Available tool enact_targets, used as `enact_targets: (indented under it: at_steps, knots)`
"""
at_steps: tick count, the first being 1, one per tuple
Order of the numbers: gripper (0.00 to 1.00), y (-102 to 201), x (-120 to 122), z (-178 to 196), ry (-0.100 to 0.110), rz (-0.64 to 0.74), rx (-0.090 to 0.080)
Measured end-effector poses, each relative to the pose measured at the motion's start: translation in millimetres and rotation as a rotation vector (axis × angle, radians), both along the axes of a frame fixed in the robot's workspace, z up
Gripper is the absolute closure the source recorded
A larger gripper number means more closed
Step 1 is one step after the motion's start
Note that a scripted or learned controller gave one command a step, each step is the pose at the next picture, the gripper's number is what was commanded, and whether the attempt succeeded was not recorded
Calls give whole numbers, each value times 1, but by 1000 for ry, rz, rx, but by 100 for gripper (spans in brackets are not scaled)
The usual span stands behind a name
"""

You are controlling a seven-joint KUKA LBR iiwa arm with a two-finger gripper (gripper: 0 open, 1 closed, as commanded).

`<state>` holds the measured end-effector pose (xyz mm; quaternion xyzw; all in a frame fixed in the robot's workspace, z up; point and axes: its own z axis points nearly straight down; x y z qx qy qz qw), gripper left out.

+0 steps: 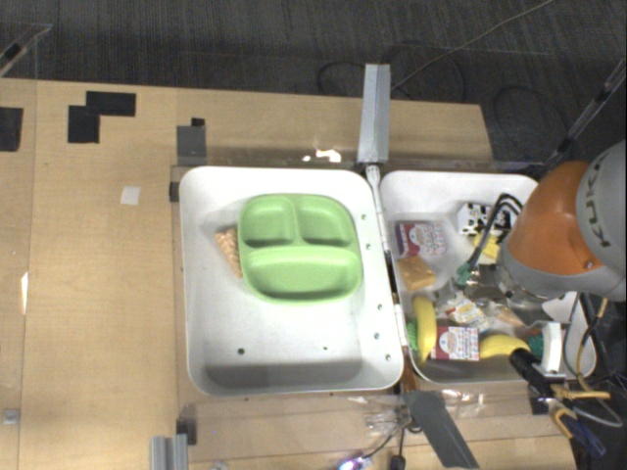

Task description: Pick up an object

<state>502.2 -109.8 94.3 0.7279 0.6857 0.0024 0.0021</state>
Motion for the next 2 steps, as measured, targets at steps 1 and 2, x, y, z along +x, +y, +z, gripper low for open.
enact_targets:
  at_steps: [1, 2]
  knots:
    - [100, 1, 2, 11, -4, 1, 1]
    - [100, 47, 43, 152, 2, -156, 0]
